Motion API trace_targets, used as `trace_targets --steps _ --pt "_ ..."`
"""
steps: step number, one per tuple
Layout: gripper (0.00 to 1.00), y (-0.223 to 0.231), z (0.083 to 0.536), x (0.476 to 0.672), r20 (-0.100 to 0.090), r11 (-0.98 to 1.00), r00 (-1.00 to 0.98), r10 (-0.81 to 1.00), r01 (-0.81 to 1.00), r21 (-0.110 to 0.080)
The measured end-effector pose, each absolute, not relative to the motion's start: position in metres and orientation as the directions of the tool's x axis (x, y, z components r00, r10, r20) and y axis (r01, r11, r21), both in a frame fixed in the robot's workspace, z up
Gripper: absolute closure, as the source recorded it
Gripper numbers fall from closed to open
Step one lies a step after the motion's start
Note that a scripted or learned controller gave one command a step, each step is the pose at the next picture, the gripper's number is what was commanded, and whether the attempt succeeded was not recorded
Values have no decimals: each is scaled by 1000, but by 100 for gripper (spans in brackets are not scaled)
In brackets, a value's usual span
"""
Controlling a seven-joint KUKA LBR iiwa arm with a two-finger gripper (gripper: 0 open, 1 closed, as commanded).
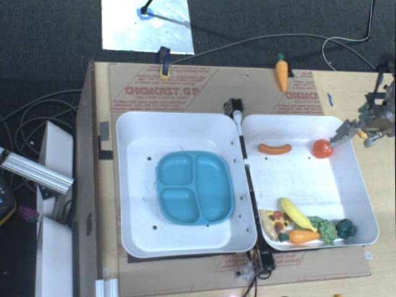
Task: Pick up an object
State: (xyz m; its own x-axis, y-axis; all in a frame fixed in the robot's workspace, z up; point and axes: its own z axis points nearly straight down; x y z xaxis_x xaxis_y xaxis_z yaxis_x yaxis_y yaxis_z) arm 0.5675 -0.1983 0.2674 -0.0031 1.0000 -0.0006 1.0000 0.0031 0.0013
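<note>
The pincer [339, 136] was seen at the right edge of the camera view, reaching in over the far right rim of the right bin [346, 166]. A single slim tip was visible, angled down and to the left, with its end just beside the red tomato [322, 148]. Whether the tip was touching the tomato could not be told, and whether the pincer was released or clenched could not be made out either; nothing was seen gripped in it.

The tomato was judged the likeliest thing to be picked. It lay in the far part of the right bin, immediately to the view's left of the pincer and slightly nearer the camera. Being round, it offered no long axis to align with. The sausage [274, 148] lay further left in the same bin, its long axis running left to right, well apart from the pincer. A banana [294, 213], a carrot [302, 236], broccoli [327, 229] and a pizza slice [273, 220] were crowded into the bin's near corner.

In the left bin [142, 135] a blue divided plate [194, 187] was set. A second carrot [282, 74] lay on the worktop [204, 85] beyond the bins.
</note>
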Motion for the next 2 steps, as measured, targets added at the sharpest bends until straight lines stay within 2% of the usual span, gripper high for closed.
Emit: trace_targets --steps 1,2 --pt "0 -205 135 623 1 5 -5 1000 1000 -3" --pt "0 -206 117 610 -1 2 -2 1000 1000 0"
